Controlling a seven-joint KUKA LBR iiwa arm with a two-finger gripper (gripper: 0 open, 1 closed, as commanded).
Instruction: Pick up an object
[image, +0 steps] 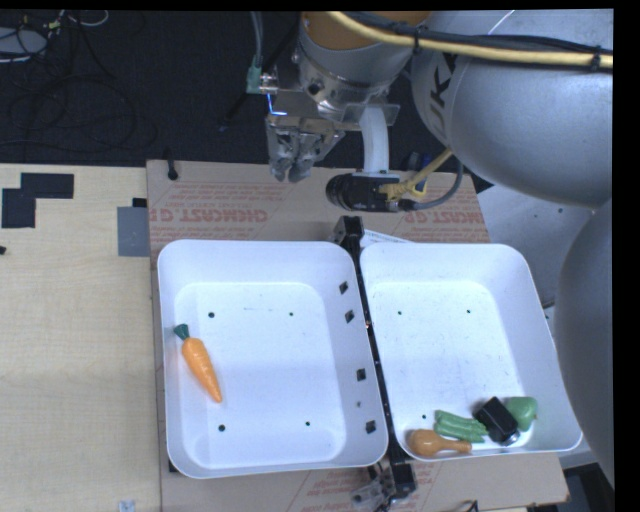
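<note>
Two-finger gripper (294, 160) high above bench, beyond bins' far edge; fingers close together, nothing between them. Orange plastic carrot with green top (200, 367) lies by left wall of left white bin (250, 262). Pick not yet begun: descent, grasp, lift all remain.

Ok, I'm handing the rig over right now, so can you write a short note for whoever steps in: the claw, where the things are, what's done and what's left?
Claw: raised above the bench behind the bins, nothing between its fingers.
Left bin: carrot lying near its left wall.
Right bin: orange pear-shaped piece, green pod, black block and a green piece, all crowded in the near right corner.
Done: nothing picked yet.
Left: descend on one object and lift it; the carrot, lying alone, looks the easiest.
</note>
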